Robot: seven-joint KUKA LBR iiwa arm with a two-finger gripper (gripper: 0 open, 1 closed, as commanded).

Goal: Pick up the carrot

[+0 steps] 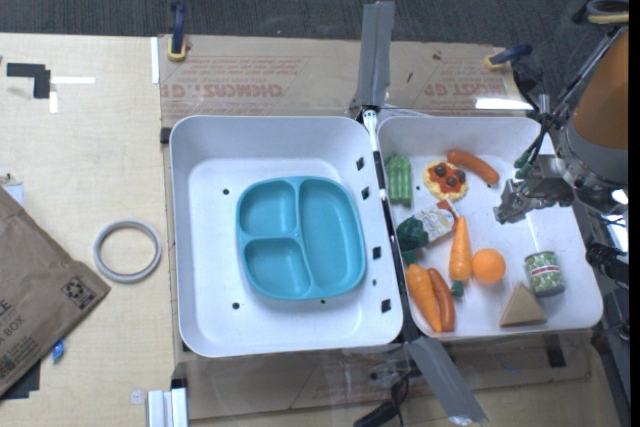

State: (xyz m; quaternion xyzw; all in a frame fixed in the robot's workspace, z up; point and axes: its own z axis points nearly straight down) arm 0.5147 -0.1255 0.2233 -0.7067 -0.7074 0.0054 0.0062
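Carrot point(460, 249) lies in the right bin point(585, 300), long axis nearly upright in view, tip toward the pizza slice point(446, 180), an orange point(488, 267) just beside it. The jaws point(512, 205) hang to its upper right, near; whether apart I cannot tell.

Divided plate point(300, 237) in left bin point(200, 215), carrot point(460, 249) in right bin point(570, 245) left of orange point(489, 267)

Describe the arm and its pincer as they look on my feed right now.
The arm shows a broad orange band over grey metal at the right edge. Thin dark cables run diagonally past it. Its pincer is a small cluster of grey and black metal parts above the right bin.
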